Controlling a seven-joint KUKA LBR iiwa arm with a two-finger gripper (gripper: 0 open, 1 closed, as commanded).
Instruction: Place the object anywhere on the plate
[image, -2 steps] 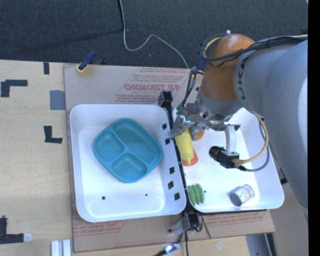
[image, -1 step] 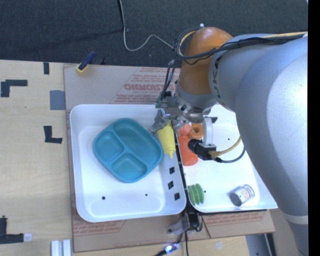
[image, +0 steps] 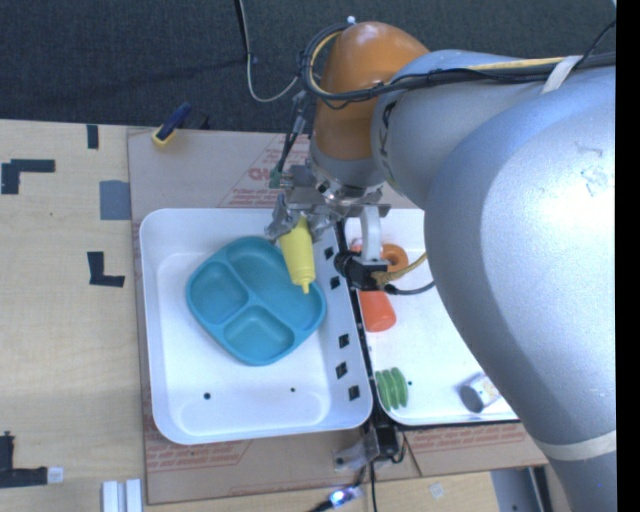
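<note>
One yellow obj (image: 298, 257) over plate (image: 245, 310) rt edge, in end effector (image: 300, 222).

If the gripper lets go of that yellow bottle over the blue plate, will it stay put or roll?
The yellow bottle looks round-bodied with a tapered tip, so it would probably roll a little. The blue plate has raised dividers that may well stop it. It looks like light, stiff plastic, unlikely to break.

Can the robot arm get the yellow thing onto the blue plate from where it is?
Probably yes. The gripper has the yellow object hanging from it right at the upper right rim of the blue plate, and nothing lies on the plate's compartments to block it. A short move toward the plate's middle looks enough.
</note>
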